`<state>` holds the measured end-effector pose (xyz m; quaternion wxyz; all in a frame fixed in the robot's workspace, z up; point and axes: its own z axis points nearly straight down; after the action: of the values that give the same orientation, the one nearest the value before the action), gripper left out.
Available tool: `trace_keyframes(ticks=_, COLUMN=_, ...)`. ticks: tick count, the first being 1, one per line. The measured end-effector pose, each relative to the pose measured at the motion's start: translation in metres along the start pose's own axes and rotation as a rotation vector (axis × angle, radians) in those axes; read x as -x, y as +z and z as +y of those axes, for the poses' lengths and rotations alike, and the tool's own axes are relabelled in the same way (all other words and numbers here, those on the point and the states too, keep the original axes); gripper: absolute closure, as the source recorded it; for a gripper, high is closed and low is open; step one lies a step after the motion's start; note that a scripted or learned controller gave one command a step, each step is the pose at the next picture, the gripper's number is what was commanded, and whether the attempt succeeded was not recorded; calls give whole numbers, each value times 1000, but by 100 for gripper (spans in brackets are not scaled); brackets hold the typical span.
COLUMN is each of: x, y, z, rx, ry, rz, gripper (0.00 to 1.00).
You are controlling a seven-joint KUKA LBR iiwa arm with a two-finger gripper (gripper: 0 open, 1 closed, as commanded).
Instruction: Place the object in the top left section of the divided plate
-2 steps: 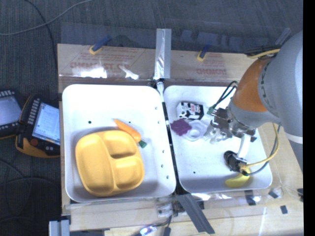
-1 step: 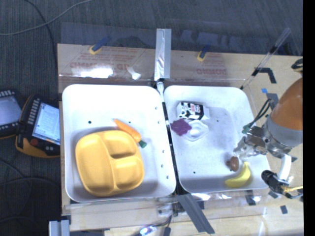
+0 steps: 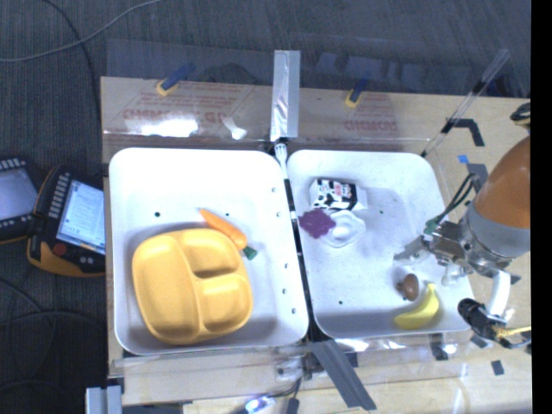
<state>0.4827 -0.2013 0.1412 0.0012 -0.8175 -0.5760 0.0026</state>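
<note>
A yellow divided plate [image 3: 164, 304] lies in the left bin [image 3: 155, 179], towards its front. An orange carrot [image 3: 222, 225] with a green stem end rests against the plate's back right rim, partly over it. My gripper [image 3: 431, 248] hangs over the right side of the right bin [image 3: 388, 179], just behind and to the right of a small brown round object [image 3: 408, 285] and a yellow banana [image 3: 417, 311]. I see nothing held in it.
In the right bin's back left part sit a black-and-white cow-patterned carton [image 3: 335, 194], a purple grape bunch [image 3: 316, 223] and a white object [image 3: 345, 229]. A divider wall [image 3: 293, 231] separates the two bins. The arm [image 3: 509, 205] fills the right edge.
</note>
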Motion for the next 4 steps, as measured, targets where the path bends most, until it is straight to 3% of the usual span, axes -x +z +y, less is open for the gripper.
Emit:
trace_keyframes(ticks=1, x=0, y=-7, z=0, rx=-5, ry=-1, rz=0, gripper=100)
trace_keyframes(ticks=2, x=-1, y=-7, z=0, rx=-5, ry=-1, rz=0, gripper=0)
trace_keyframes(ticks=3, x=-1, y=-14, z=0, rx=-9, ry=-3, rz=0, gripper=100)
trace_keyframes(ticks=4, x=-1, y=-14, z=0, rx=-9, ry=-3, rz=0, gripper=0)
